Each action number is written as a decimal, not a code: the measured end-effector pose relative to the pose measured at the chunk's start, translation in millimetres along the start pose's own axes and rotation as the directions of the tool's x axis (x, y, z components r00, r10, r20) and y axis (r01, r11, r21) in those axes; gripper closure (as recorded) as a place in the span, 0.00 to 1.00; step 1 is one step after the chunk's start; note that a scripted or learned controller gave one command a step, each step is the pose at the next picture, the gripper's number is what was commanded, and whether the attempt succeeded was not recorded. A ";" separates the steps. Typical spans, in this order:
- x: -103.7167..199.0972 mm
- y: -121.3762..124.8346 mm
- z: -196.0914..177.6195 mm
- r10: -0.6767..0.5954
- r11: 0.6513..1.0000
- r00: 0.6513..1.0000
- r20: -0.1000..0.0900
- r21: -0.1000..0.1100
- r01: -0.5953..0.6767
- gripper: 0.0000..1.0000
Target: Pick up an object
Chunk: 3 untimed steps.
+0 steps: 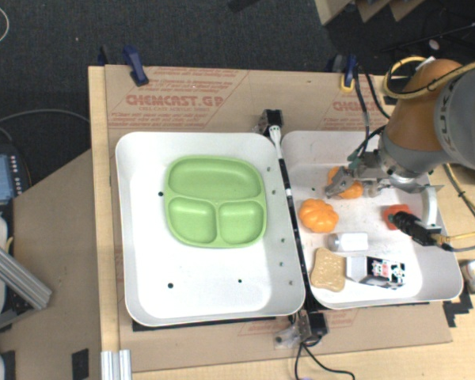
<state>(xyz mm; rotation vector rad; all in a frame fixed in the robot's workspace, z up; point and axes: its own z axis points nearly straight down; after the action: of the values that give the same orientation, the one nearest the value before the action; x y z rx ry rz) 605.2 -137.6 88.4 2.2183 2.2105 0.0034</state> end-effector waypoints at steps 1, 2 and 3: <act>70.4 -42.4 -103.5 -0.010 1.000 1.000 -0.008 0.002 0.010 0.00; 79.0 -118.2 -158.3 -0.003 1.000 1.000 -0.008 0.009 0.003 0.00; 78.6 -115.2 -165.3 -0.003 1.000 1.000 -0.006 0.008 0.003 1.00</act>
<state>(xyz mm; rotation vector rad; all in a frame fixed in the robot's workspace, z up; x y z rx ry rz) 488.8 -57.7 252.3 2.2221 2.2206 0.0012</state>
